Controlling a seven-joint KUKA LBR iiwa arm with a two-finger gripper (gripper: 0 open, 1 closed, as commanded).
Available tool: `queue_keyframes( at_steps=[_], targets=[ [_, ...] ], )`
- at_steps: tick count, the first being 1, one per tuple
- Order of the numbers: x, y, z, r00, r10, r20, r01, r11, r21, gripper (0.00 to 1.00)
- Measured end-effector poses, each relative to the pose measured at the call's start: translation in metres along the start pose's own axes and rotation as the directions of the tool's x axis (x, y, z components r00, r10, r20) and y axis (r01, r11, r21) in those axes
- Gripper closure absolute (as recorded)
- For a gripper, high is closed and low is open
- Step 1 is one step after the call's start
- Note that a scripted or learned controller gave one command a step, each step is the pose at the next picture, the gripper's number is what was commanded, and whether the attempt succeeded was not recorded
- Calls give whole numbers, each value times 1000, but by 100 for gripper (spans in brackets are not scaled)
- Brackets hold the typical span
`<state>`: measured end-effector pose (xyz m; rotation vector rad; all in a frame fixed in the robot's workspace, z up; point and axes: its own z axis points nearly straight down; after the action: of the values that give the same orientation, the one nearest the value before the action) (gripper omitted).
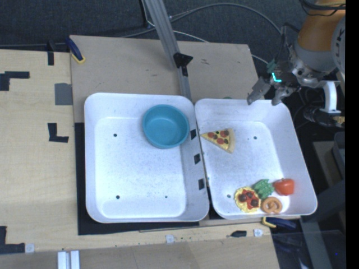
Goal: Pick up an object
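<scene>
Camera view: pizza slice point(219, 139) in right bin point(291, 150), below-left of spread, empty end effector point(266, 98).

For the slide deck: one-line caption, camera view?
Open gripper above right bin; pizza slice untouched.

A robotics lab: two white bins point(101, 150) sit on a taped plywood bench point(33, 111); cables point(224, 7) trail over dark carpet; toy food point(220, 139) serves as props.

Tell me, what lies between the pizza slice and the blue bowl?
In the camera view, the bins' two touching rims separate the pizza slice and blue bowl.
</scene>
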<state>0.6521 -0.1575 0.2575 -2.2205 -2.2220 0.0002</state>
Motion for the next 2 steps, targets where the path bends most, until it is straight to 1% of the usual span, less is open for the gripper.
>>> queue_keyframes(
  at_steps=[1,2],
  targets=[
    [0,0,0,1000,0,0,0,1000,0,0],
    [-6,-2,61,1000,1,0,-1,1000,5,0]
  ],
)
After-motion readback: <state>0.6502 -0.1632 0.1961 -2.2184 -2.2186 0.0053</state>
